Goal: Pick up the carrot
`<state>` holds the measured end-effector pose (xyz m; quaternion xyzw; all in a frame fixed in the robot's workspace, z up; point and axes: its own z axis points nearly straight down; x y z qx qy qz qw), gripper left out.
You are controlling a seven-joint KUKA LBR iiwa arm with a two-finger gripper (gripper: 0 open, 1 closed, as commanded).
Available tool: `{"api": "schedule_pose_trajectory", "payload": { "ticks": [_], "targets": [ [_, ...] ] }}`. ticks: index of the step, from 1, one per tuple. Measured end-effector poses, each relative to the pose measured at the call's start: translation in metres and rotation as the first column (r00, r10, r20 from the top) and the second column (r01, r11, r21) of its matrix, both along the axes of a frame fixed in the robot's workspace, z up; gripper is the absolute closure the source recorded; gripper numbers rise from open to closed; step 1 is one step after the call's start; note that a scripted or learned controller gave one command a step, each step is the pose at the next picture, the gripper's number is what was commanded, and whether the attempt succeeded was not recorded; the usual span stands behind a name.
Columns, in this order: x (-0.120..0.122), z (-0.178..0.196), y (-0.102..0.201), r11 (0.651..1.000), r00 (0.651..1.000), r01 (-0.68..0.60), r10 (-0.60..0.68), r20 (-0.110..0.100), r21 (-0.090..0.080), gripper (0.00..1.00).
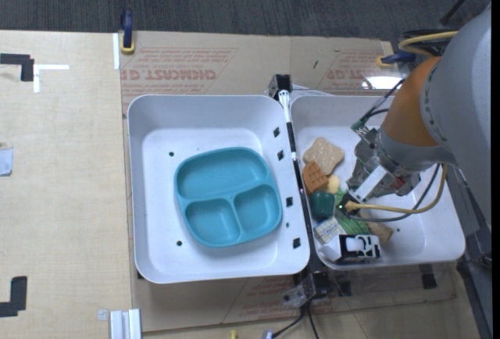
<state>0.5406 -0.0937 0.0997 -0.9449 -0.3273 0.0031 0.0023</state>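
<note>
Roughly, the carrot [315, 176], an orange piece, lies in the right bin [437, 248] by its left wall, just left of the gripper [351, 200] and a bit above it in the view, not touching it. How wide the jaws stand can't be told; nothing is seen between them. A toast slice [324, 153] sits up-left of the jaws, touching the carrot. A dark green item [323, 205] is right beside the tip. The blue tray [226, 196] in the left bin [148, 173] lies well off to the left.
</note>
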Motion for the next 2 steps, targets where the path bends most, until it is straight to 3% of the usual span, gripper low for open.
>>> {"api": "schedule_pose_trajectory", "payload": {
  "ticks": [1,2],
  "targets": [
    [0.000,0.000,0.000,1.000,1.000,0.001,-0.001,0.000,0.000,0.00],
    [0.010,0.007,-0.045,0.999,0.999,-0.047,0.047,0.004,-0.003,0.00]
  ]
}}
